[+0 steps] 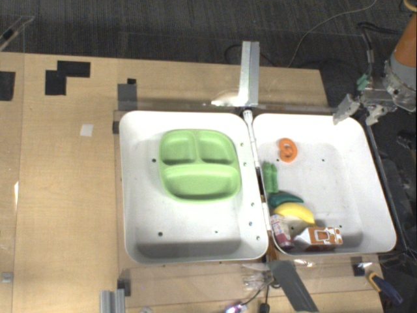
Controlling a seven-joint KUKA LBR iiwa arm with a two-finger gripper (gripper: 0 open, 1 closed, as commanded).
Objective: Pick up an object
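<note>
Seemingly, orange ring (287, 149) well apart from fingers (357, 107)

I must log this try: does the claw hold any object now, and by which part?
Nothing is held. The claw is above the right bin's far right corner, nothing between its fingers; the objects lie in the bin.

Single fixed camera, mounted high over the tabletop (58, 194), looking down at a slant toward 12 o'clock. Both white bins fit in frame: left bin (140, 194) centre, right bin (352, 175) at 3 o'clock. Dark floor fills the 12 o'clock strip.
</note>
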